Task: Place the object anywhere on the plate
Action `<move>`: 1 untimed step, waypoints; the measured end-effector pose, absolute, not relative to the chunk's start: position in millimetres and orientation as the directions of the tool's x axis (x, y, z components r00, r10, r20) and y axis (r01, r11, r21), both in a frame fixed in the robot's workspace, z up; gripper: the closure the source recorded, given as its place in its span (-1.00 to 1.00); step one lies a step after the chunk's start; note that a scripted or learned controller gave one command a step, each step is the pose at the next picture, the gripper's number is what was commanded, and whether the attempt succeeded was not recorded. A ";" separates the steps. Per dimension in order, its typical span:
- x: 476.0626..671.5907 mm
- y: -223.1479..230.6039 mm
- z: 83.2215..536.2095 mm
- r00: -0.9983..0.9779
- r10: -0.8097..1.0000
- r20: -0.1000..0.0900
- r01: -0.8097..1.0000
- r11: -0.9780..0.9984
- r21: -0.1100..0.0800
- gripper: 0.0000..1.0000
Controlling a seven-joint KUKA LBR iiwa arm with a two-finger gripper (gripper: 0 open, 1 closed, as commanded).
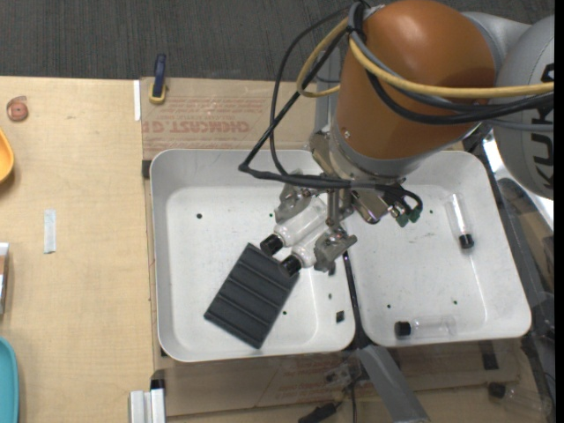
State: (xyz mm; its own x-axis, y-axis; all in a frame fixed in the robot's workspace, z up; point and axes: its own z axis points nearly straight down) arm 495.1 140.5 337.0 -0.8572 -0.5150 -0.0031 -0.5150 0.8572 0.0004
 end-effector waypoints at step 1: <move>551.8 161.8 292.8 -0.751 -0.660 -0.003 -0.660 0.751 0.001 1.00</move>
